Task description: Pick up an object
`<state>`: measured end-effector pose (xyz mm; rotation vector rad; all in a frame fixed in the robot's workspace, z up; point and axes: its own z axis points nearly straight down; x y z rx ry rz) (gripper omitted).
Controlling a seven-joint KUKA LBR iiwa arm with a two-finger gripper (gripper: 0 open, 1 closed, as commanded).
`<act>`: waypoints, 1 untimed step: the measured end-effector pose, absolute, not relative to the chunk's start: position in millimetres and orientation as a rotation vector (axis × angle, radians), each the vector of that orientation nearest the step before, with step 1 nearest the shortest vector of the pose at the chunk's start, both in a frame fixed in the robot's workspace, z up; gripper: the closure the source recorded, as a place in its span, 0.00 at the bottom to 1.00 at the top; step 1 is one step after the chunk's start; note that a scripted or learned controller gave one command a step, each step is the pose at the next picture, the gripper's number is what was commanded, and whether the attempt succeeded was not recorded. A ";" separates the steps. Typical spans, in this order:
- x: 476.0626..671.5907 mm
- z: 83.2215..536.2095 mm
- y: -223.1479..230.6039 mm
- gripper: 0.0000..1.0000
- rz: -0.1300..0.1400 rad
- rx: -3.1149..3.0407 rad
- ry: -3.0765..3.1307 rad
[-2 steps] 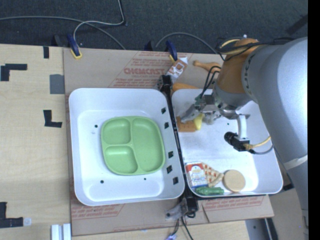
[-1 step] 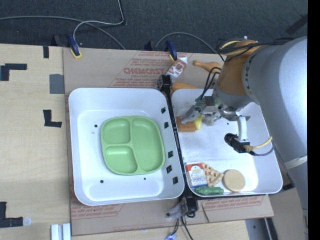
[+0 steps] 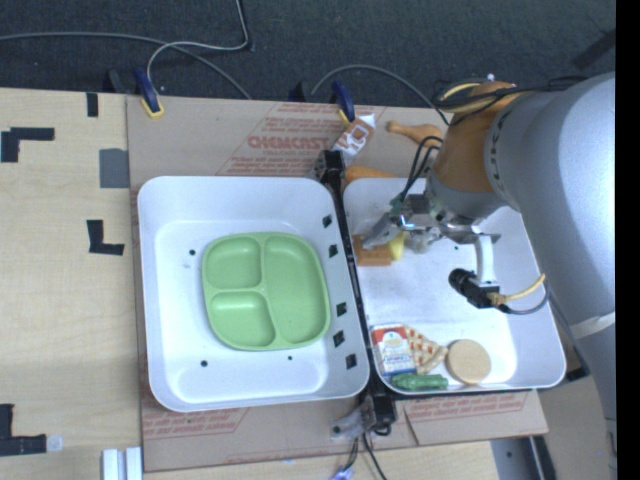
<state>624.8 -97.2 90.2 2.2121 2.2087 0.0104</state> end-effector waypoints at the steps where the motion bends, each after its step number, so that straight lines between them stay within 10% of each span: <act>1: 635.8 88.6 -97.2 0.00 0.004 2.217 2.219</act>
